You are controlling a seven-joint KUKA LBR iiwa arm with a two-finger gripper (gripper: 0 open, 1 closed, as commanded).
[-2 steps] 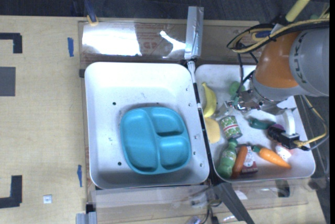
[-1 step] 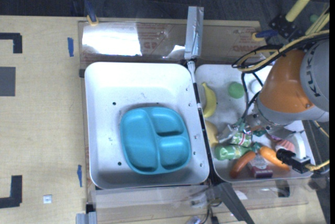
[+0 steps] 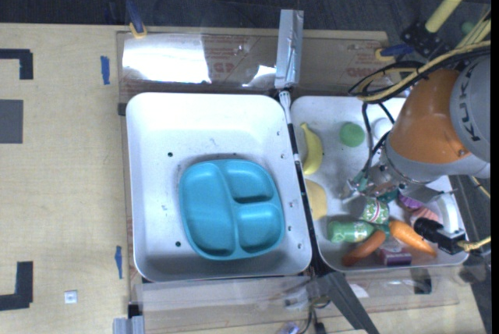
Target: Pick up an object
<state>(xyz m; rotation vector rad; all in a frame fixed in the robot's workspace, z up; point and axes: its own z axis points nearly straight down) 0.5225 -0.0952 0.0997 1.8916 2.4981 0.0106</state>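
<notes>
The gripper (image 3: 373, 186) hangs low inside the right bin (image 3: 331, 110), directly under the orange wrist band, and the arm's bulk and cable clutter hide its tip, so its state cannot be told. No object is seen held by it. The likely targets lie just beside and below it: a green and white can (image 3: 376, 211) lies nearest, a green bottle (image 3: 348, 230) lies on its side next to that, and two carrots (image 3: 411, 235) sit toward the bin's near wall, one crossing close to the bottle. These items crowd the near right portion of the bin, probably because loose objects settle against each other and the walls. A banana (image 3: 311, 149) rests along the wall that divides the bins, and a green ball (image 3: 352, 134) lies apart toward the far side, the most isolated pick. The left bin (image 3: 156, 129) carries a blue divided tray (image 3: 232, 207), placed centrally as a probable drop location. On the arm (image 3: 460, 122), partial dark lettering reads "KU"; printing on the can is too small to read.
</notes>
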